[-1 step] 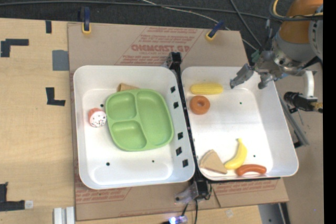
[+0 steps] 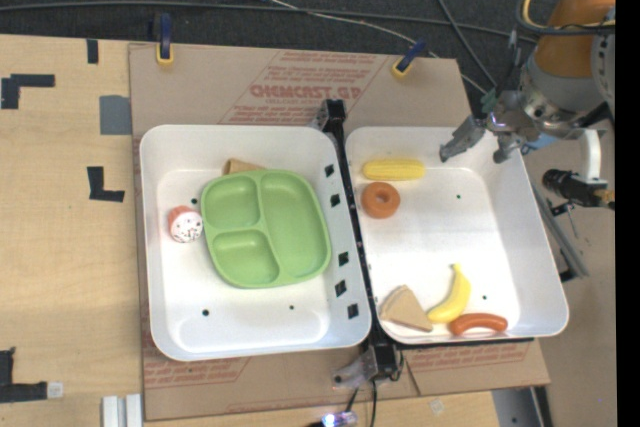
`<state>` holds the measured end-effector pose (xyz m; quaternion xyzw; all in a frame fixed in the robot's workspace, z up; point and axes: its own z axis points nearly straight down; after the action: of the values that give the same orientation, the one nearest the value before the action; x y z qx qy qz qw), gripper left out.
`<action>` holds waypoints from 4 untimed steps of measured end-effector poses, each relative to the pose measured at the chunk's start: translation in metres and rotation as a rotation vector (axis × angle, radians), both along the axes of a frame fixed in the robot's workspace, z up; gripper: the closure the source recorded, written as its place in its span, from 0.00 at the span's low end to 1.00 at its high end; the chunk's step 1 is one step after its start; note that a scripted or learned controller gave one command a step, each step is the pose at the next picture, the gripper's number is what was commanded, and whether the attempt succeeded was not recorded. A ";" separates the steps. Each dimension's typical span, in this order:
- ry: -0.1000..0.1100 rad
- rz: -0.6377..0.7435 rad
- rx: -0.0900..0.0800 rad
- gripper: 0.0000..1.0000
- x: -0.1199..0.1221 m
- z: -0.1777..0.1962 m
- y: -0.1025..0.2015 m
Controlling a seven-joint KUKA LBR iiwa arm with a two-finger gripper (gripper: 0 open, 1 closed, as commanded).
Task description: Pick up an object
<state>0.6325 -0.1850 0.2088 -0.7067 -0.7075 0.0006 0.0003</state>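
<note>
My gripper hovers over the far right corner of the right bin, open, with nothing between its two grey fingers. In that bin lie a yellow corn-like piece and an orange ring near the far left side. At the near edge are a banana, a tan bread wedge and a red sausage. The corn piece is the closest, a little to the left of the fingers.
The left bin holds a green divided plate, a small white and red ball and a brown piece partly hidden behind the plate. A black divider separates the bins. Cables run across the dark background behind.
</note>
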 end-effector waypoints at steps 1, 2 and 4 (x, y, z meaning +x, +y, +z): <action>0.004 0.000 -0.001 0.00 0.000 -0.044 0.000; 0.006 0.000 0.000 0.00 0.004 -0.105 -0.004; -0.005 0.003 -0.004 1.00 0.006 -0.112 -0.003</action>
<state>0.6386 -0.1884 0.0968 -0.7058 -0.7084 0.0004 -0.0031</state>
